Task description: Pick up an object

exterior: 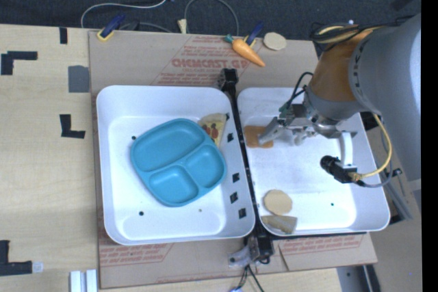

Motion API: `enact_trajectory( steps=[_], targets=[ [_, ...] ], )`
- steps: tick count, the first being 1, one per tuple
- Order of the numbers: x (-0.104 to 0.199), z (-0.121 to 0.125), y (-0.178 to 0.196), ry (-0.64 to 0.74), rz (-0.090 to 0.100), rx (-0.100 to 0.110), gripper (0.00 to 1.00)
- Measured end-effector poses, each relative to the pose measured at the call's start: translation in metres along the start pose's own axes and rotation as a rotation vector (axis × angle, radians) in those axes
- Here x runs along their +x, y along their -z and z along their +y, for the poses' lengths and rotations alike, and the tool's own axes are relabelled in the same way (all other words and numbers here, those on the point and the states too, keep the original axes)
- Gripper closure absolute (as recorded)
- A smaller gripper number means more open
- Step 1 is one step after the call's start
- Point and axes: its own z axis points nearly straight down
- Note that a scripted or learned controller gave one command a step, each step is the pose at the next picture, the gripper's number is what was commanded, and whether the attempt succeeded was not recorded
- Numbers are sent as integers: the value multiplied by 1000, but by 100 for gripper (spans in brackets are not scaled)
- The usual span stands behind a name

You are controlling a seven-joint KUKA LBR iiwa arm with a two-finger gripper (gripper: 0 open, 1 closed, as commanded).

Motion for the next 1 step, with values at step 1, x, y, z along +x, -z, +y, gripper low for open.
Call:
enact_trajectory(
  steps=[1],
  targets=[
    [21, 29, -20, 2, -1, -2, 0]
  ],
)
